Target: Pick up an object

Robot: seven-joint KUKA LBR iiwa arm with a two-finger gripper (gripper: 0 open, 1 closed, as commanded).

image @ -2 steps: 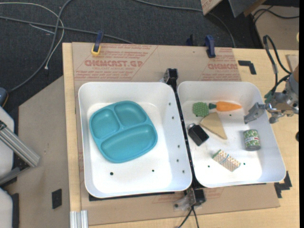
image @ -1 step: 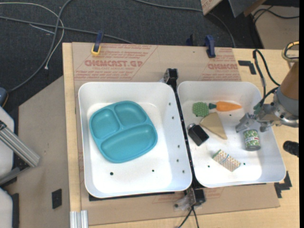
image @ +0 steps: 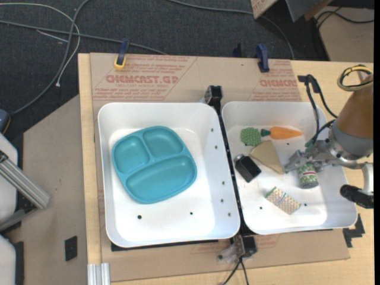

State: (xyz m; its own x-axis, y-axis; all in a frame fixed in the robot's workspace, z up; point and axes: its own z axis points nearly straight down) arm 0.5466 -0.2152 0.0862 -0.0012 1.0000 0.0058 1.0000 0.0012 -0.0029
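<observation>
Left bin point(image: 119, 218) is holding a smooth teal compartment plate point(image: 155, 162). Right bin point(image: 309, 218) is carrying a tan wedge point(image: 268, 156), orange carrot point(image: 284, 133), black block point(image: 247, 167), patterned packet point(image: 283, 201). Gripper point(image: 304, 164) is hanging beside a small green-labelled can point(image: 308, 176); jaw state: cannot tell.

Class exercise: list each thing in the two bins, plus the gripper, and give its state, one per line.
Plate: flat, left bin.
Carrot: lying, right bin.
Black block: lying near the divider.
Tan wedge: lying flat.
Patterned piece: lying flat.
Small can: under the gripper.
Gripper: low in right bin; grasp unclear.
</observation>
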